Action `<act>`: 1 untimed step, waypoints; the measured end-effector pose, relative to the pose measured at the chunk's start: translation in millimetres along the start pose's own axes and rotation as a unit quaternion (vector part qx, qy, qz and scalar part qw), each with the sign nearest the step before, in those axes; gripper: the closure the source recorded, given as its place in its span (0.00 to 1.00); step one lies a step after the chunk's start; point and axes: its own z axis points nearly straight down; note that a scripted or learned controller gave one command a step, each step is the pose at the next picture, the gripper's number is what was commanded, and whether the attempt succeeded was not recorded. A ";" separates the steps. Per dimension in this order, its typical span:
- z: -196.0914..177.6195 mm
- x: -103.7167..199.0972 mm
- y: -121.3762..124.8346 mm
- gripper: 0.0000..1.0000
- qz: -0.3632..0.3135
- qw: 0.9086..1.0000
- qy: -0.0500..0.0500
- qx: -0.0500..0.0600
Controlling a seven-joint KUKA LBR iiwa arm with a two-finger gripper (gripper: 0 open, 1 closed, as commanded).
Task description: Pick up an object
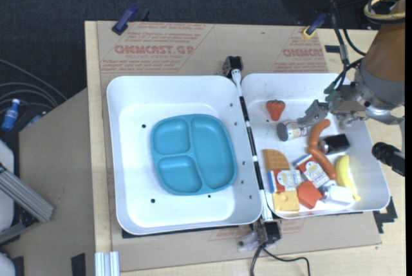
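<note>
**Gripper low over the toy food in the right bin**

My gripper [317, 115] is down in the right bin [257, 85], in the right middle of the frame. I cannot tell if it is open or closed, because it looks small and blurry from up here. I see nothing held in it. The grey arm [386, 75] with its orange band comes in from the right edge.

The things I could pick up all lie in this bin. A red strawberry [275, 109] sits near the upper left of the bin. A small grey bottle [290, 132] lies just left of my gripper tip. An orange sausage [317, 133] lies just below the tip, and it may be touching. Below that are a black block [335, 142], a yellow banana [344, 170], a brown toast slice [275, 159], a red block [309, 193] and a yellow cheese piece [286, 202]. They are crowded together near the lower right of the frame.

The left bin [122, 139] holds a blue plate [193, 154] with three parts. It sits in the middle of that bin.
</note>
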 end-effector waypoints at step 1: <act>159.8 -11.4 29.3 0.00 0.000 1.000 -0.001 -0.001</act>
